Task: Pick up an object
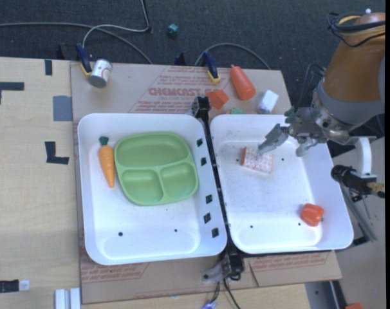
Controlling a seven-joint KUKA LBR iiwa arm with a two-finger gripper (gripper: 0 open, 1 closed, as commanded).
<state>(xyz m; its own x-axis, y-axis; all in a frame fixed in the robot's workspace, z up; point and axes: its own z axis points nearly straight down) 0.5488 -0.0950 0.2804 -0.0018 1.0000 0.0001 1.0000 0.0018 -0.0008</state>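
We saw tool [286, 140] spread wide, grasping nothing, hovering at 3 o'clock of pink block [256, 160] in right bin [330, 192]. Fingers straddled nothing yet, probably lining up. Orange piece [311, 214] sat apart at 5 o'clock.

A single fixed camera sits above the worktop [27, 172] and looks down at a slant, far enough back to take in both white bins [150, 250], the worktop's far edge and dark floor beyond. The arm [352, 76] enters from the right.
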